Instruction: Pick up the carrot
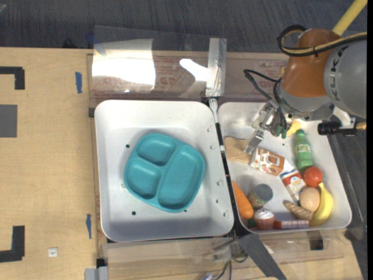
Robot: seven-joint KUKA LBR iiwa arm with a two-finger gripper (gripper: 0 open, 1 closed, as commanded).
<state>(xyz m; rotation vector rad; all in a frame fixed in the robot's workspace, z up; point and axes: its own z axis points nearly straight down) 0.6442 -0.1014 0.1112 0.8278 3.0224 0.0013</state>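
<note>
The arm (pixel 317 69) reaches in from the right over the back part of the right-hand bin (pixel 344 214), its orange band sitting above the wrist. Below the wrist the gripper (pixel 261 132) points down and to the left, hanging over the bin's rear left area. Its metal fingers (pixel 256 139) are small and partly blurred against the white floor, so whether the pincer is open or closed cannot be told from this view. Nothing can be seen between the fingers. The fingertips lie just beside the tan bread slice (pixel 235 149) and close to the top edge of the white snack packet (pixel 267 161), but contact with either cannot be confirmed.

The carrot (pixel 242 200) lies in the right bin along its left wall, toward the front, its thick orange end pointing to the front and its narrow end to the back. It is well apart from the gripper, with the bread slice and the snack packet between them. A dark grey round lid (pixel 263 192) sits just beside the carrot on its right.

Further right in the same bin are a green bottle (pixel 301 149), a red tomato (pixel 313 175) and a yellow banana (pixel 324 206). The left bin (pixel 111 121) holds a teal divided plate (pixel 165 171).
</note>
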